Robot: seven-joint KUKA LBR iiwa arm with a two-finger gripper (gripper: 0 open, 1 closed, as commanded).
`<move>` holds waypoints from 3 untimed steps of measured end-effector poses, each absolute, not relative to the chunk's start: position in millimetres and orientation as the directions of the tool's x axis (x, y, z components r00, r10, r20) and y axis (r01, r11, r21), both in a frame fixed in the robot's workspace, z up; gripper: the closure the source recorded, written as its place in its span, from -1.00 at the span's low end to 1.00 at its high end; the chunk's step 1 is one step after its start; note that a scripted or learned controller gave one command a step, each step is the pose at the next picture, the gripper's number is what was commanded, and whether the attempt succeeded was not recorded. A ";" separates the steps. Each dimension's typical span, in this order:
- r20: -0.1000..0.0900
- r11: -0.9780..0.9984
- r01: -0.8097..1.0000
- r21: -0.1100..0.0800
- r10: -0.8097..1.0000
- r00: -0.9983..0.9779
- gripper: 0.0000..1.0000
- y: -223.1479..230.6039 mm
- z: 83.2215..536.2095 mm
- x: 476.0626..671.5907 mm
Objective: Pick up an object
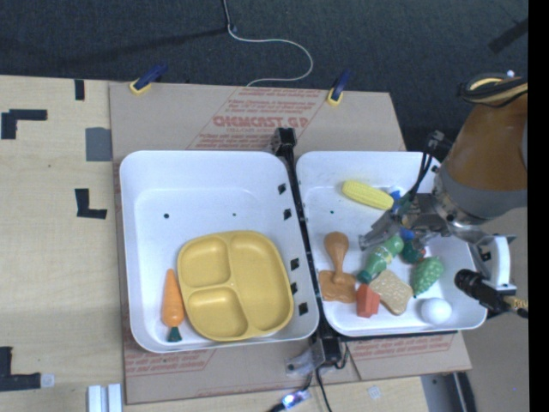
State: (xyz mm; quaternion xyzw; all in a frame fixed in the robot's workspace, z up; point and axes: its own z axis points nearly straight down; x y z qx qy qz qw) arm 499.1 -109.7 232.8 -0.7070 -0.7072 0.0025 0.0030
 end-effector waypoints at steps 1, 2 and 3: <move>0.001 0.000 1.000 -0.009 1.000 0.000 -1.00 -115.3 181.7 505.0; 0.002 0.001 1.000 -0.010 1.000 -0.001 -1.00 -106.0 120.0 501.9; -0.003 0.001 1.000 0.002 1.000 -0.001 -1.00 -106.8 83.9 502.9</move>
